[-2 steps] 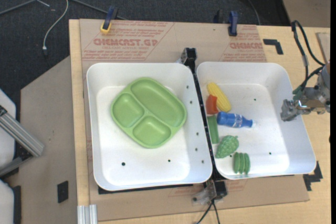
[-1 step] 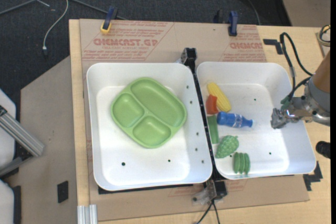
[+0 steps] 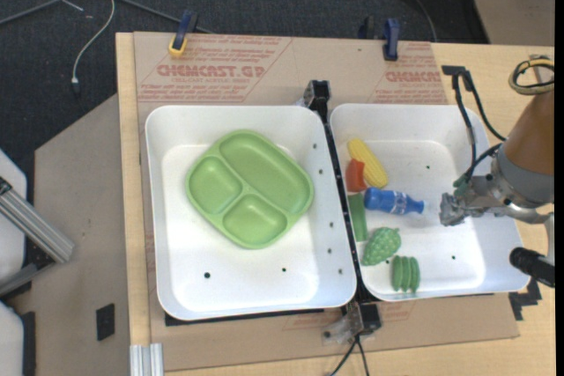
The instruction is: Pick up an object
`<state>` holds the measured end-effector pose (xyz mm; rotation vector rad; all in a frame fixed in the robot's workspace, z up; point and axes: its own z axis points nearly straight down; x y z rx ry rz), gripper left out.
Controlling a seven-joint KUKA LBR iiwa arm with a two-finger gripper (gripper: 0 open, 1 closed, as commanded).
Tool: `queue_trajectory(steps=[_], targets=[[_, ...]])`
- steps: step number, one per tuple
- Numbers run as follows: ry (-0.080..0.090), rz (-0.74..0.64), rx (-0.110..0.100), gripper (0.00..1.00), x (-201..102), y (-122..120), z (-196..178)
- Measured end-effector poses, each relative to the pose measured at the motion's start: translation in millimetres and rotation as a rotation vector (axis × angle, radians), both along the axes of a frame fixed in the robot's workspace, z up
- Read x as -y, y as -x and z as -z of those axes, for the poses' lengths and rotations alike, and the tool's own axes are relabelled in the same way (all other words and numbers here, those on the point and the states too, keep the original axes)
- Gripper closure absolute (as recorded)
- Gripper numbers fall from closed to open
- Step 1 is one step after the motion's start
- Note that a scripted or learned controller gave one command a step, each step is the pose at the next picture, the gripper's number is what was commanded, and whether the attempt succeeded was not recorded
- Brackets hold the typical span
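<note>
The gripper (image 3: 451, 211), its pincer state impossible to tell, should descend squarely over the blue bottle (image 3: 393, 202), just left.

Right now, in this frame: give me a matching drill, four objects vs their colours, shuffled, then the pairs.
Objects:
1. divided plate in the left bin
2. bottle
3. corn cob
4. clamp at the board's far-left edge

Colours:
A. yellow
B. blue
C. light green
D. blue and yellow

Pairs: 1-C, 2-B, 3-A, 4-D
</note>
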<state>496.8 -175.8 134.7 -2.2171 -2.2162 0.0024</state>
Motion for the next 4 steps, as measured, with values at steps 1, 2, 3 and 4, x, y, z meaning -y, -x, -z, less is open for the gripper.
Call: queue_trajectory(steps=[1, 2, 3, 4], targets=[[0.0, 0.0, 0.0, 0.0, -1, 1, 53], [0.002, 0.001, 0.006, 1.0, 0, -1, 39], [0.006, -0.001, 0.011, 1.0, 4, -5, -5], [0.006, -0.003, 0.013, 1.0, -2, -3, -67]])
